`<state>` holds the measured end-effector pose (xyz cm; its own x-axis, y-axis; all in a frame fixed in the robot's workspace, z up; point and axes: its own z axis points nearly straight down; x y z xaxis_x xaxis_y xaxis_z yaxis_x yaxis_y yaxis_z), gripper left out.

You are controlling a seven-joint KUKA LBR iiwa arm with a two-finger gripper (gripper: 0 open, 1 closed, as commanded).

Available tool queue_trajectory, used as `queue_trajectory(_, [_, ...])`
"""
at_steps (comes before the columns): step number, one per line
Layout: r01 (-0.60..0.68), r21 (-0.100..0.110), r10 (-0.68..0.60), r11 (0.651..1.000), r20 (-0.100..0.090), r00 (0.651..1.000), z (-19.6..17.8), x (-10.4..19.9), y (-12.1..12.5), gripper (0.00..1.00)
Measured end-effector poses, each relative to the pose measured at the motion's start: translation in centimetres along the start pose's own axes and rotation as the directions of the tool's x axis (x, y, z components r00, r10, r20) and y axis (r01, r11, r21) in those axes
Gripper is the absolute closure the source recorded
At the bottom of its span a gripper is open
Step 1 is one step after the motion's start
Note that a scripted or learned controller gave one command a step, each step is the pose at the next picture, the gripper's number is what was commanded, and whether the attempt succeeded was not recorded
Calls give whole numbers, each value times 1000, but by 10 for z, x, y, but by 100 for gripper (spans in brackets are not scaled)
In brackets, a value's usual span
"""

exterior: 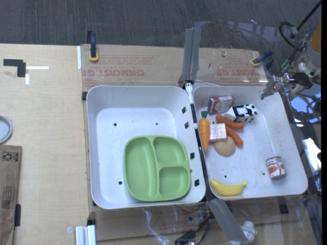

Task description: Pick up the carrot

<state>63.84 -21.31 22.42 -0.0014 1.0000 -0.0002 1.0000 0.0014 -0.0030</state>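
Observation:
The carrot is orange with a green top. It lies lengthwise against the left wall of the right bin, green end pointing to the back. A small white-and-pink box touches its right side. My gripper hovers over the back right corner of the right bin, well to the right of the carrot and apart from it. Nothing shows in its grasp.
Also in the right bin are a red carton, a cow toy, two sausages, a round bun, a banana and a small can. The left bin holds a green divided plate.

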Motion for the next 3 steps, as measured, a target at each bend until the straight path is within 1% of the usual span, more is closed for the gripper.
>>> queue_trajectory(1, [-119, -1, 119, 993, 0, 993, 95, 51, -6, 0])
queue_trajectory(2, [31, -4, -31, 1000, 2, 1000, 32, 29, 2, 0])
queue_trajectory(3, [-279, 2, 279, 960, 0, 960, 70, 91, -33, 0])
